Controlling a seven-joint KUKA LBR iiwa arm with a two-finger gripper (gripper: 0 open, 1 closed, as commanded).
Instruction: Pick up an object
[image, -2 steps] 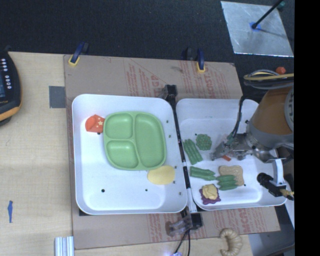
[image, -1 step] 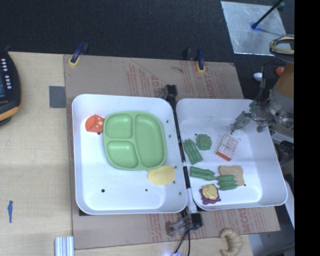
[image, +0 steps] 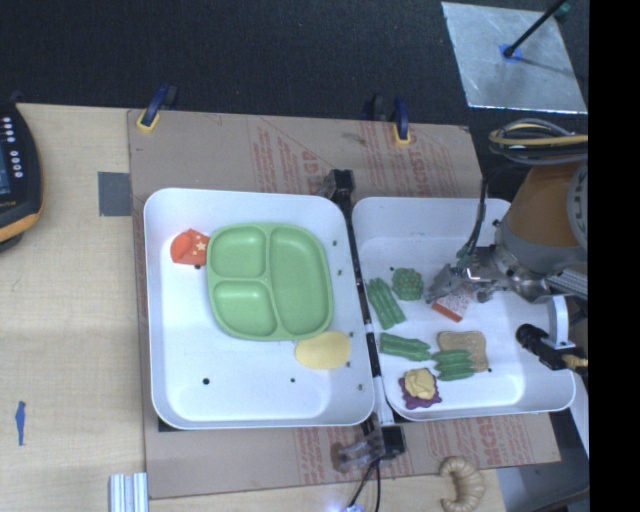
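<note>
Two bins: in the right bin we see the gripper low over an orange piece just beneath it; finger state we cannot tell. Broccoli lies just left.

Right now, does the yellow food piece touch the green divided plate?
Touching. In the camera view the yellow food piece lies against the lower right rim of the green divided plate, with no white gap between.
</note>
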